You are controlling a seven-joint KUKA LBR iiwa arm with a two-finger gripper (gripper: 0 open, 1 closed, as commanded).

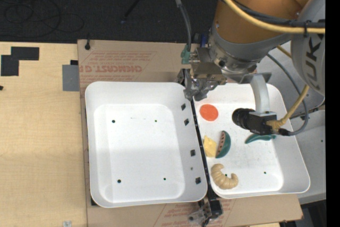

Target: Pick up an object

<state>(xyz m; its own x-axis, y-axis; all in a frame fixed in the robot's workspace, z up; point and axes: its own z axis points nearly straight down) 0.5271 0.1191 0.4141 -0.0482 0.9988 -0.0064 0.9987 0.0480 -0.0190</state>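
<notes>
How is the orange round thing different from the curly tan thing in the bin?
The orange disc is flat, round and bright orange; the curly tan piece is pale beige, bent like a hook and bumpy along its length. The orange disc lies toward the far end of the right bin, close below the gripper; the curly tan piece lies near the front edge. Both are small, rest loose on the white floor of the same bin, and nothing is gripping them.

Left bin [101, 114] open — toys [218, 146] crowd right bin [295, 167].
</notes>
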